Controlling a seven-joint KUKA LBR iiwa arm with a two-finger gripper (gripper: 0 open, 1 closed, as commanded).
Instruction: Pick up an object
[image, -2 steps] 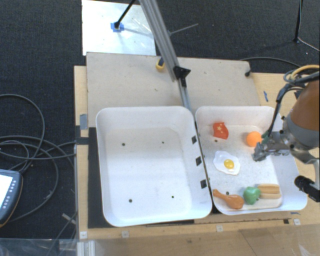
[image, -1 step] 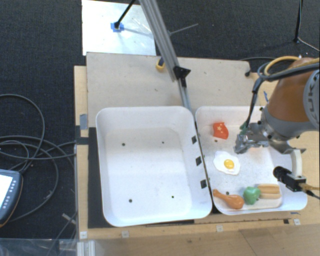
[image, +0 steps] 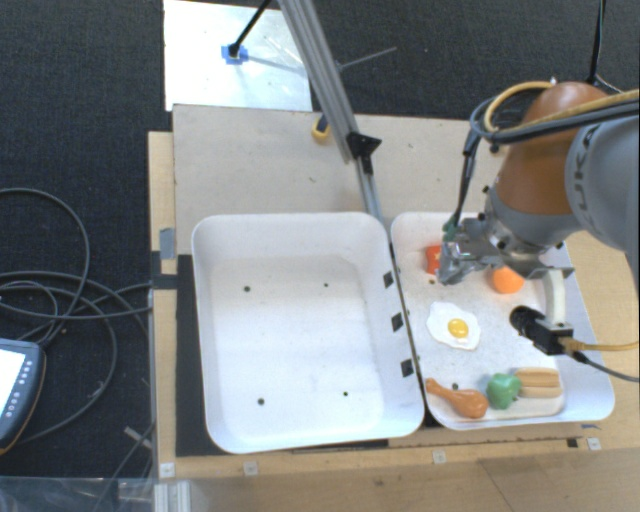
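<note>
We see the gripper (image: 452, 268) low in the right bin (image: 600, 400), just beside a red-orange piece (image: 432, 258), but we cannot tell its state. It may close beside this piece and come up with nothing, we judge. We count one fried egg (image: 455, 327), one orange ball (image: 507, 281), one drumstick (image: 460, 397), one green piece (image: 503, 389), one hot dog (image: 538, 381).

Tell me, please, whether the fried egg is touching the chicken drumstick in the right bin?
Apart: the camera view shows bare bin floor between the fried egg and the chicken drumstick.

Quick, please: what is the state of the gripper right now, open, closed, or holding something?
Gripper: cannot be told; it hangs over the right bin, beside a red object.
</note>
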